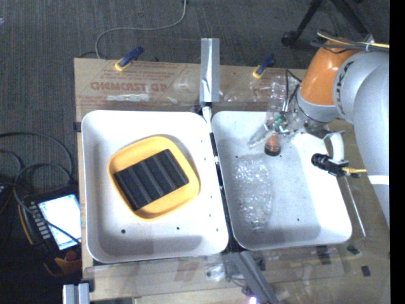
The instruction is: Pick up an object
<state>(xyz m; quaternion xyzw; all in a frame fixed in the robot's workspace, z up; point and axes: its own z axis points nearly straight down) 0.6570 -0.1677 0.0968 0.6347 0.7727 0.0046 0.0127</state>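
Crumpled clear plastic (253, 192) lay in the right bin (329, 230), near its middle; gripper (273, 138) hovered above that bin's far edge, finger state you could not tell. Approach step; next you'd lower onto the plastic

The table (136, 84) carries two shallow white bins side by side. The left bin (95, 189) holds a yellow tray (123, 163) with a black ribbed insert (152, 178), lying tilted near the bin's centre. The right bin (316, 214) holds a clear crumpled plastic item (253, 185) left of its centre, running toward 6 o'clock. The arm (361, 87), grey with an orange band, enters from 3 o'clock. The hand (273, 141) sits over the right bin's 12 o'clock edge; a small reddish-brown part shows at its tip. Two blue clamps (128, 58) grip the table's far edge. A tablet (57, 219) lies on the floor at 8 o'clock.
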